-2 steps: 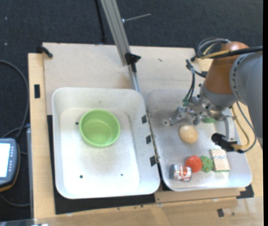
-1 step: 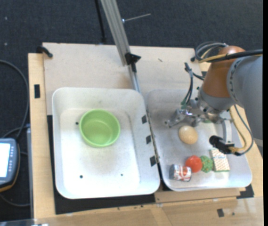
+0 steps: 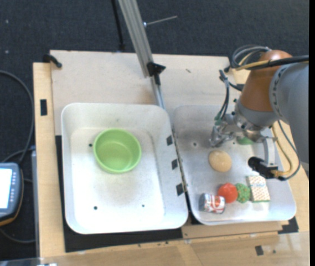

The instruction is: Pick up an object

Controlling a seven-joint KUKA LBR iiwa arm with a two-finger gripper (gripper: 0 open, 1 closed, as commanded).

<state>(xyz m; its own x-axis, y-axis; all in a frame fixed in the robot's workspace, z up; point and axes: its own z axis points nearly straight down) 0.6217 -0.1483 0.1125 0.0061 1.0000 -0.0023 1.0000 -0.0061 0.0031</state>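
The right bin [image 3: 197, 127] is taken as the landmark. Over its upper middle the gripper [image 3: 221, 136] is hung from the arm [image 3: 268, 93], which is reached in from the bin's right side; whether the gripper is wide or narrow cannot be told, and nothing is seen held in it. Just below the gripper, near the bin's centre, a tan potato [image 3: 220, 161] is lain apart from the rest, so it is judged the likeliest thing to be picked, with room left around it. Along the bin's lower edge a can [image 3: 212, 203], a tomato [image 3: 228, 193], a green piece [image 3: 243, 193] and a box [image 3: 258, 188] are crowded together, which is judged a harder reach. Left of the bin, a green bowl [image 3: 117, 150] is set in the other bin [image 3: 79, 204], well apart from the gripper.
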